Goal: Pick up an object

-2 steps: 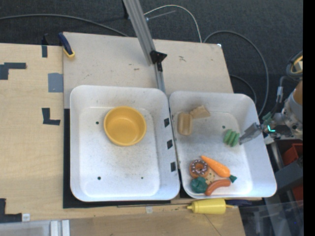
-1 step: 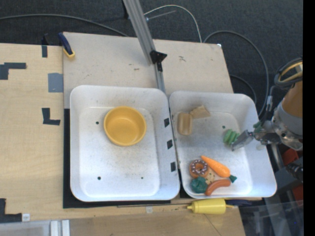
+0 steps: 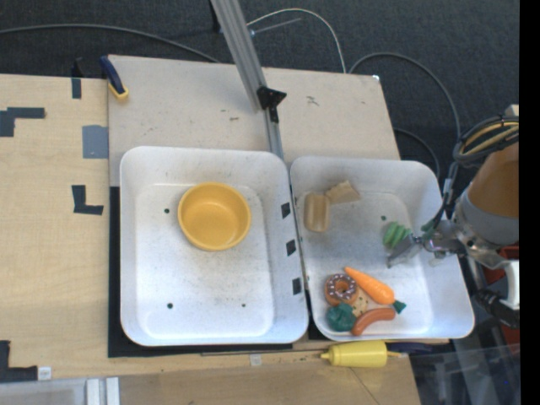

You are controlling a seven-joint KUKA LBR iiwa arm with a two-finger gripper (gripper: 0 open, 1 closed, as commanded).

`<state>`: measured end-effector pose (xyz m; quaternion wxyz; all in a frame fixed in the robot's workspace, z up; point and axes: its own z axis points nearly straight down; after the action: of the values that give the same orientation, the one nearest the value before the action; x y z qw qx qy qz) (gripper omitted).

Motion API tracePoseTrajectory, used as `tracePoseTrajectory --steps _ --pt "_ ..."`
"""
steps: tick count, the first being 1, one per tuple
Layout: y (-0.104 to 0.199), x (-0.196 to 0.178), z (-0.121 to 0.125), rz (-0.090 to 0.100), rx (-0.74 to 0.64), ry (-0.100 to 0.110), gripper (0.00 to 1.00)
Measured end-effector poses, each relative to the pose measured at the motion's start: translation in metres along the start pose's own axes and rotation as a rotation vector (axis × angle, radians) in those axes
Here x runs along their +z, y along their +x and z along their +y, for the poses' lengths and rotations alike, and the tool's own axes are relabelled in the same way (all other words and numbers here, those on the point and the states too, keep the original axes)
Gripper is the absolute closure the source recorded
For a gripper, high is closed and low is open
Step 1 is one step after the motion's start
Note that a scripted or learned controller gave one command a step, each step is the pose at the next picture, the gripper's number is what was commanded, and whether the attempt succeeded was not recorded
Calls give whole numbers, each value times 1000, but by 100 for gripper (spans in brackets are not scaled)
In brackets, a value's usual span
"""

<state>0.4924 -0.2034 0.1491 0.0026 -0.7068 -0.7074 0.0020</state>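
Note:
The right bin (image 3: 422, 175) holds several toy foods. Two tan bread-like pieces (image 3: 317, 212) (image 3: 342, 192) lie at its far left. At its front sit an orange carrot (image 3: 371, 284), a sprinkled donut (image 3: 341, 288), a sausage (image 3: 375, 318) and a dark green piece (image 3: 341, 317). A green leafy item (image 3: 395, 234) lies near the bin's right side. My gripper (image 3: 403, 253) reaches in from the right, low over the bin floor. It is right beside the green item, just in front of it. Whether it touches the item is unclear.
A yellow bowl (image 3: 214, 216) stands in the left bin (image 3: 143, 310). A yellow mustard bottle (image 3: 359, 354) lies on the bench just in front of the right bin. A grey pole (image 3: 245, 45) slants across the back, above the divide between the bins.

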Motion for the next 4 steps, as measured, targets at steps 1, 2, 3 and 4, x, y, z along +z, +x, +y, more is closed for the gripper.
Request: tracePoseTrajectory --steps 1,2,3,4 --pt "8 48 -6 1 -1 0 0" --pt "8 36 -5 1 -1 -2 100" --pt "9 -7 1 -2 -1 -9 100" --pt "4 -62 10 -3 -1 -11 100"
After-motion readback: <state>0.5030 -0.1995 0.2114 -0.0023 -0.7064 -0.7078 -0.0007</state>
